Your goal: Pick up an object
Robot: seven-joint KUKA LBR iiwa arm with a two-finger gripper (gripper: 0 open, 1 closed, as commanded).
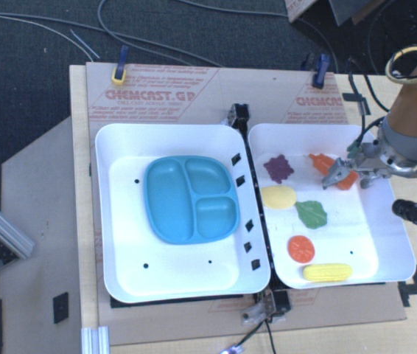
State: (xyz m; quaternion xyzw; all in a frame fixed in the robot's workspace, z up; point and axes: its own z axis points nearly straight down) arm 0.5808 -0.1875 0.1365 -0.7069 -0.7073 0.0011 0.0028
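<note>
A grey KUKA arm (413,109) with an orange band reaches in from the right over a bench (157,87) that bears two shallow white bins side by side, seen from the fixed overhead camera. Its two-finger gripper (347,175) sits low over the far part of the right bin (393,249), its jaws spread apart around an orange-red object (325,164), probably a toy carrot; from this angle it is hard to say whether the fingers touch it, and nothing is clearly clamped between them.

The right bin also holds a purple piece (278,167) near its far left corner, a pale yellow piece (278,196) just in front of that, a green leafy piece (312,213) near the middle, a round red-orange piece (301,249) nearer the camera, and a yellow corn cob (327,272) lying along the near rim.

In the left bin (120,271) a blue divided plate (191,198) with three compartments lies flat.

The brown board under the bins carries red repeating print reading "CHEMCAST GP" at the far edge, once above each bin; the smaller lines beneath are too fine to read. Two clamps, a yellow and blue clamp (121,68) and a blue clamp (320,71), grip the board's far edge. Cables (149,21) loop across the dark floor beyond.
</note>
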